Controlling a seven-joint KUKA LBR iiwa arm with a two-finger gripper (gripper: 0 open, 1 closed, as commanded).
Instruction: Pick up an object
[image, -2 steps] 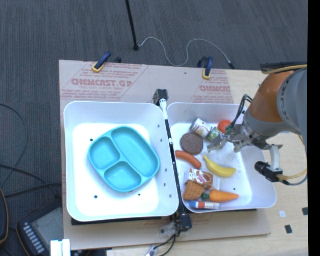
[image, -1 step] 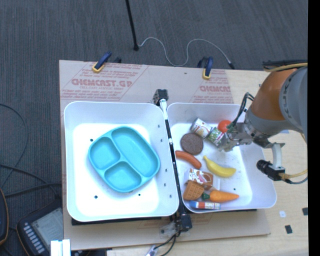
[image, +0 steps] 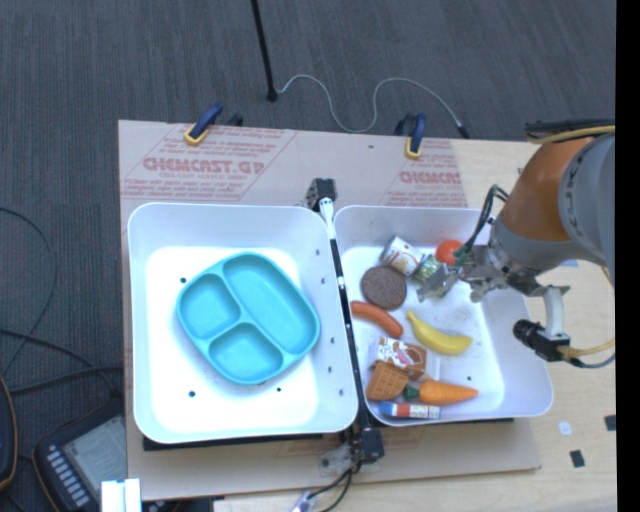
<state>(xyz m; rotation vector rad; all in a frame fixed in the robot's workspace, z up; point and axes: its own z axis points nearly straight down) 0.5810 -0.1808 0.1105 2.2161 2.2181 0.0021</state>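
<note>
While the grey and orange arm (image: 560, 205) reaches in from the right, its claw (image: 440, 278) hangs low in the right bin (image: 520, 395), up near the back of the pile of toy food. I cannot tell if the claw is wide or narrow, and I see nothing caught in it. Close to its tip are a small can (image: 402, 254), a red tomato (image: 449, 250) and a little green thing (image: 429, 268). A brown round cookie (image: 384, 287), a sausage (image: 376, 317), a banana (image: 438, 335), a basket (image: 388, 381) and a carrot (image: 446, 392) lie further to the front. The left bin (image: 150, 380) has a blue plate (image: 248, 316). I think the arm is at the reaching step, with the grab not done. Next it needs to sit over one toy, pinch it, then lift it straight up.
</note>
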